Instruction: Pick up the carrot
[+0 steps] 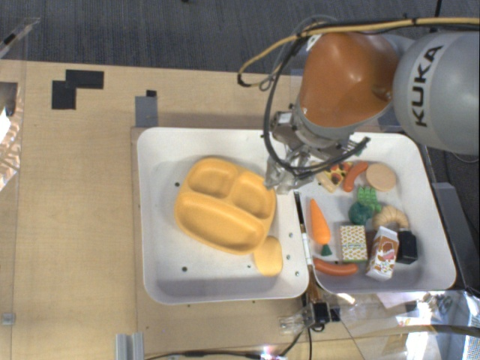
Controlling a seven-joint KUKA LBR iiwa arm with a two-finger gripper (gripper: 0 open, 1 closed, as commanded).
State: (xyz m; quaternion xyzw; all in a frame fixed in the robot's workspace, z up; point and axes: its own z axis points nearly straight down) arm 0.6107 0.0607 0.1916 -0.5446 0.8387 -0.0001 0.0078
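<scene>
The carrot (320, 223) has not been picked up: it lies flat near the left wall of the right bin (439, 235), its green end toward the near side, just beside a red sausage-like piece (335, 268) at the near edge. The gripper (283, 172) hangs at the far end of the divide between the two bins, a little beyond the carrot's tip and not touching it; how far its fingers stand apart cannot be told from here, and nothing shows between them. So the whole grasp and lift is left to do. The right bin also holds a green broccoli-like piece (364, 205), a small carton (383, 252), a patterned box (352, 243) and a croissant (392, 217). The left bin (157, 276) holds a yellow divided tray (223, 205) and a small yellow lump (268, 254) at its near corner.
</scene>
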